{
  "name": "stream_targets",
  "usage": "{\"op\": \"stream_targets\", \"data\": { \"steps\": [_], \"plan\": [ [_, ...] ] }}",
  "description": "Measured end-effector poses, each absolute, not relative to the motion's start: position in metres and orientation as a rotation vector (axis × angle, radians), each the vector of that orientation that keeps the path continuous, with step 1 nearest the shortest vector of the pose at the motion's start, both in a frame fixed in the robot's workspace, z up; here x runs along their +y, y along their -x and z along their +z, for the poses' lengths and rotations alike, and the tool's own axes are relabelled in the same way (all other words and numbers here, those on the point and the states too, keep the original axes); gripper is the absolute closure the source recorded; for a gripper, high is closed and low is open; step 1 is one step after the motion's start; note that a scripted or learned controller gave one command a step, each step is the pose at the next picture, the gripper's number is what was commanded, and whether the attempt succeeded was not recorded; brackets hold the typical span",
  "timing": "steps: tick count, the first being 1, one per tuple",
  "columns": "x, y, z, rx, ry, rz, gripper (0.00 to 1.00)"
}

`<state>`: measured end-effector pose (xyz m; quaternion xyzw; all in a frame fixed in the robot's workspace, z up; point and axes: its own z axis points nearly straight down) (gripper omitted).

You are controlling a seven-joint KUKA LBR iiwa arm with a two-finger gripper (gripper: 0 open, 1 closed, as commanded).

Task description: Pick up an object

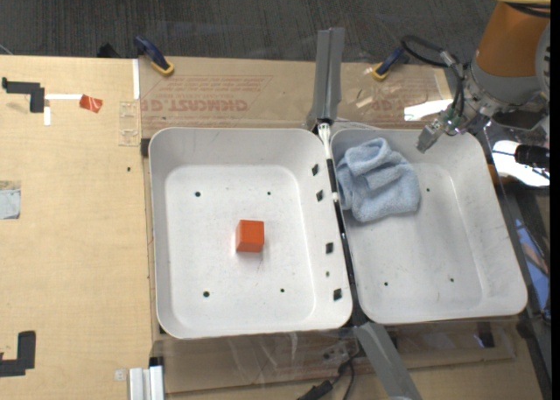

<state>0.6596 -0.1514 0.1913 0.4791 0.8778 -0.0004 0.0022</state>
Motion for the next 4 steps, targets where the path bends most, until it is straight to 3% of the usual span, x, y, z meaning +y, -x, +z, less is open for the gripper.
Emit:
{"op": "stream_targets", "data": {
  "steps": [1,2,3,4],
  "plan": [
    [-0.173,-0.639,0.194,2.782,-1.455,-0.002,1.00],
    [-0.223,-0.610,0.303,2.834,-1.344,-0.002,1.00],
    [-0.198,-0.614,0.332,2.848,-1.317,0.000,1.00],
    [-0.222,-0.640,0.248,2.893,-1.224,-0.001,1.00]
  ]
}}
